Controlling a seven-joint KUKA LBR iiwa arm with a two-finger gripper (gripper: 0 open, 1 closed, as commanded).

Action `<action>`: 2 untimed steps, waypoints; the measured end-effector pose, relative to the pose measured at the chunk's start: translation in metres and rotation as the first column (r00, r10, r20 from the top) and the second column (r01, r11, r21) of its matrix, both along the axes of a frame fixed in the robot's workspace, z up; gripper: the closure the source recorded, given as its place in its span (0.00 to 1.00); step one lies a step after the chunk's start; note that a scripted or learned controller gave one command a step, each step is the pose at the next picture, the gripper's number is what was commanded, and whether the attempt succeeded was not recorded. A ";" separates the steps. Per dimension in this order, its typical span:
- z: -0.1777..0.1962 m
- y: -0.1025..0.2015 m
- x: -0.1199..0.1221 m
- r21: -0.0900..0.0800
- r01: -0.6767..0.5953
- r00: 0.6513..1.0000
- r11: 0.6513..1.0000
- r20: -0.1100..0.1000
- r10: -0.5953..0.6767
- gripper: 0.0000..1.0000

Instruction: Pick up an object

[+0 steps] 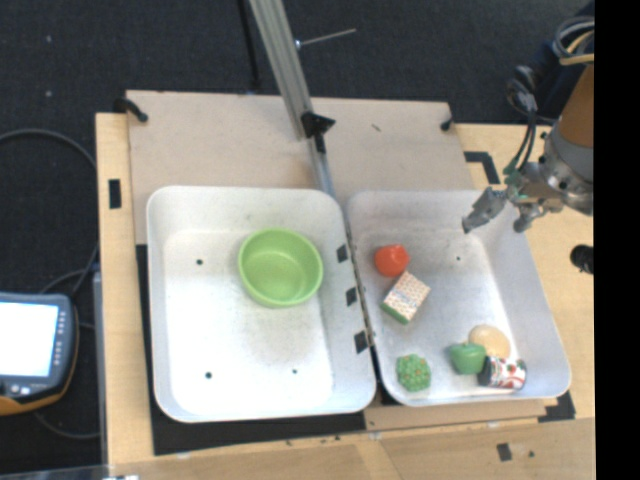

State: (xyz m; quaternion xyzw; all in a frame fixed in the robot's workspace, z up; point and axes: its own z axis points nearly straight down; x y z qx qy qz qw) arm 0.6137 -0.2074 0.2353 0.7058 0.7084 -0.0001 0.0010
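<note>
Left bin (180,368): one obstacle, a green bowl (280,267), upright, in the upper middle. Bare floor lies all around it, widest toward the near and left walls.

Right bin (530,298): obstacles gather along the left side and the near wall.
- Red ball (391,260), near the left wall.
- Patterned block (405,298), just below the ball, tilted.
- Green knobbly piece (413,372), near the front left corner, standing apart.
- Green piece (466,357), pale round piece (489,339) and dark-and-red piece (502,373), crowded together at the near wall, touching or nearly so.

Open floor: the upper middle and right of this bin. The gripper (497,213) hangs over its upper right rim.

A slanted metal post (283,53) rises behind the bins.
</note>
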 end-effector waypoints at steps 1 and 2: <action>0.000 0.000 0.000 -0.001 0.000 1.000 1.000 0.000 0.000 0.00; -0.053 0.007 -0.008 0.000 0.002 1.000 1.000 -0.006 -0.002 0.00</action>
